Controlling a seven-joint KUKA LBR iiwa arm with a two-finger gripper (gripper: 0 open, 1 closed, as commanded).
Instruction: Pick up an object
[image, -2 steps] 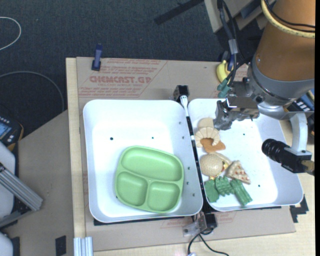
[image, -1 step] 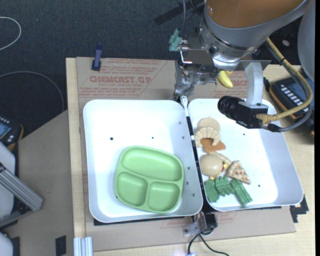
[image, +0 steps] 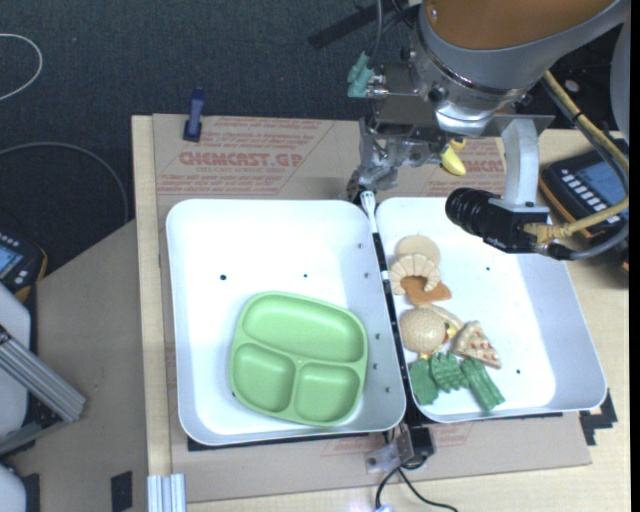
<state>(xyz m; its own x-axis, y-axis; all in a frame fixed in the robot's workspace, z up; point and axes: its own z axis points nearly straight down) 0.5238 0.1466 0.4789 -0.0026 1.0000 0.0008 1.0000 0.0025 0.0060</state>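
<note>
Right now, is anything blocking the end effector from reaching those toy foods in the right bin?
Nothing visible does. The end effector is above the bins' far edge, and the toy foods lie uncovered in the right bin.

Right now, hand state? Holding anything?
Hand: cannot be told. It sits at the far end of the rim between the bins; nothing visibly held.
</note>
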